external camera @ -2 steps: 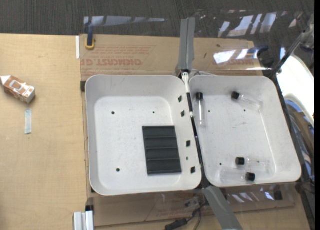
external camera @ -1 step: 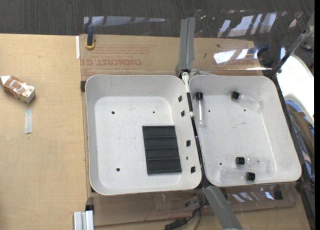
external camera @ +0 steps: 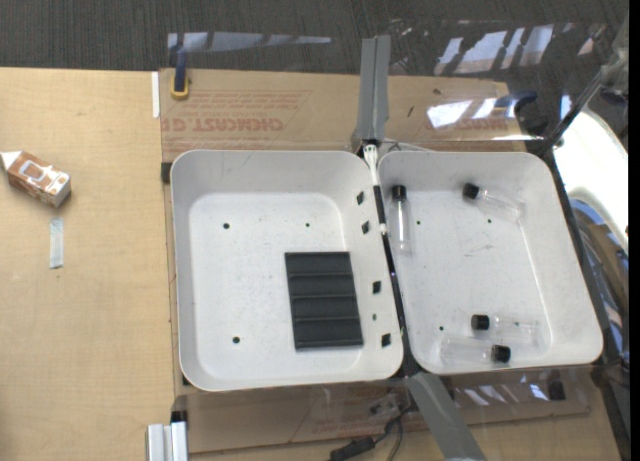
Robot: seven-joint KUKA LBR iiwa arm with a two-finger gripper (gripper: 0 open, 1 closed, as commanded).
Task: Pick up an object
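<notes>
The left bin [external camera: 200,279] holds a black ribbed block [external camera: 323,299] lying flat near its middle, towards the front. The right bin [external camera: 560,249] holds several clear vials with black caps. One vial [external camera: 401,221] lies along the bin's left wall. Another vial [external camera: 492,200] rests near the back. Two more vials [external camera: 508,327] [external camera: 468,352] lie close together at the front right.
A small orange and white box [external camera: 38,179] and a grey strip [external camera: 56,245] lie on the wooden bench to the left. Cardboard [external camera: 250,114] sits under the bins. A grey post [external camera: 374,89] stands behind the seam between them.
</notes>
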